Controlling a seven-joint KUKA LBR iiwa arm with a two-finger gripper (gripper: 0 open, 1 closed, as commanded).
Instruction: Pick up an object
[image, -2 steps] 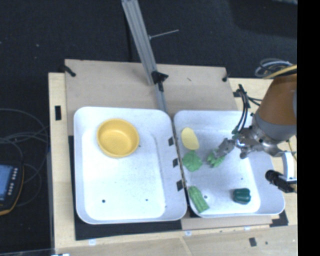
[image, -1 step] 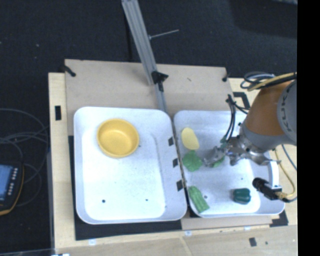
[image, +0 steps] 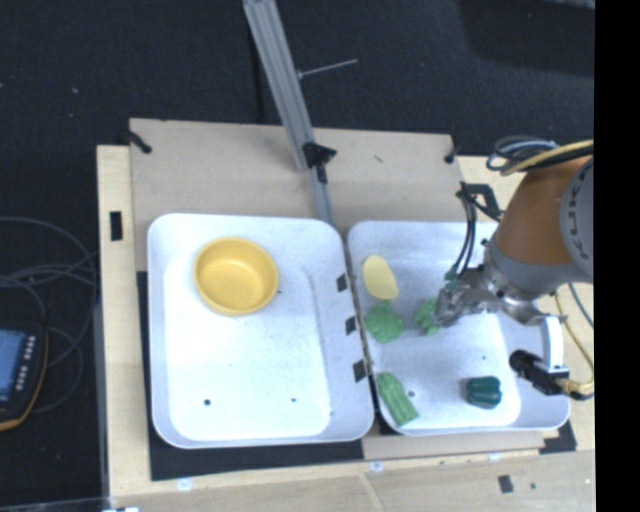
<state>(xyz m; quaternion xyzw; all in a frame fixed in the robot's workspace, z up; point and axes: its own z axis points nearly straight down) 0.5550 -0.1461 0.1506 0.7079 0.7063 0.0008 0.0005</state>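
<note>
The right bin (image: 440, 240) holds several small objects. A pale yellow piece (image: 379, 277) lies near its left wall. Below it sits a light green block (image: 384, 323). A long green piece (image: 397, 397) rests at the front left corner, and a dark green object (image: 483, 391) sits at the front right. A small green piece (image: 426, 317) lies mid-bin. My gripper (image: 445, 306) is low over the bin, right beside that small green piece on its right and touching or nearly touching it. I cannot make out whether the piece is held.
A yellow bowl (image: 236, 275) stands in the left bin (image: 250, 390). A grey metal pole (image: 285, 85) slants down to the gap between the bins. The arm's orange and grey body (image: 540, 230) hangs over the right bin's right side.
</note>
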